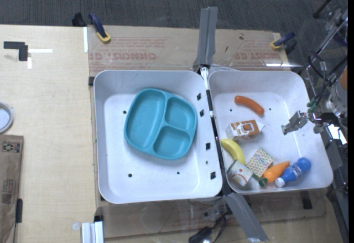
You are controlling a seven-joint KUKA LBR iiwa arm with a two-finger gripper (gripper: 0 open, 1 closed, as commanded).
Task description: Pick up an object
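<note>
Over the right bin's (287, 78) right-hand edge you see the claw (293, 123), a small grey metal piece pointing left; you cannot tell from this slant how it is set, and nothing shows in its grip. Below and left of it the bin's smooth white floor carries the pickable things. Nearest lies a blue bottle (294, 171) with a white cap, on its side by the front wall, touching an orange plastic carrot (273, 172). Just left of the carrot you find a flat square packet (259, 161) with a chequered pattern, then a small boxy carton (239, 173) at the front corner. A curved yellow banana (234, 150) rests above that carton. A little orange and white box (244, 130) lies on its side mid-bin, and a glossy orange sausage (249, 104) lies apart toward the back. Across the divider, the left bin (110, 142) holds a teal plate (161, 123), rounded and moulded into three compartments. Both bins sit on a pale wooden bench (44, 103).
</note>
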